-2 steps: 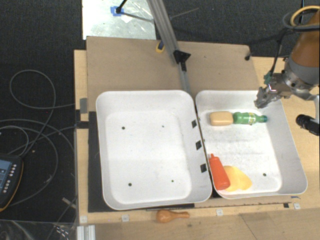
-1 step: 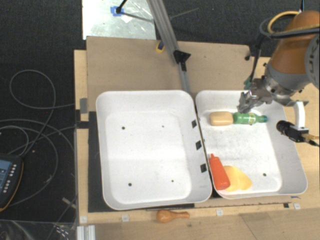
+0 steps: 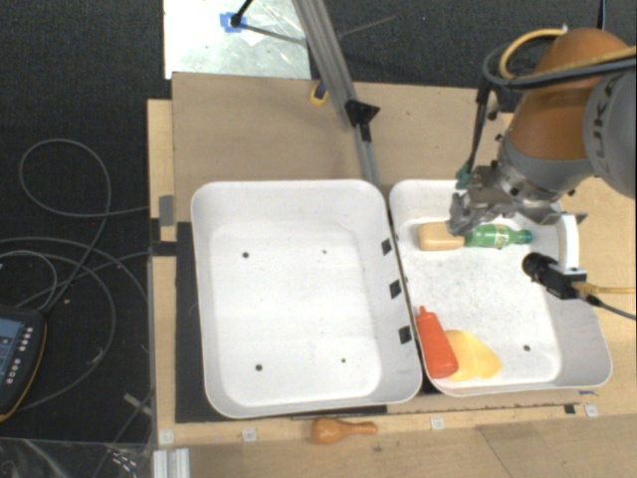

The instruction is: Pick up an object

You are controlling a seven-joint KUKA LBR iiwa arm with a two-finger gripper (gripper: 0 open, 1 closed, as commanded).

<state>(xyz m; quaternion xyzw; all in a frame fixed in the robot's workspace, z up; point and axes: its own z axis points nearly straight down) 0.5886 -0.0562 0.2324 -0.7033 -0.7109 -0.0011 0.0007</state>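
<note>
Nearest us, the red bottle (image 3: 435, 345) lies untouched; we should centre the gripper (image 3: 466, 217), its closure unreadable, over the tan block (image 3: 436, 236).

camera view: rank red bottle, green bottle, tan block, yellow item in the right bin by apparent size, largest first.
1. Red bottle, longest, lying along the bin's left wall.
2. Yellow item, beside it, partly hidden by the red bottle.
3-4. Green bottle and tan block: too alike to rank, and the gripper covers part of both.
</note>
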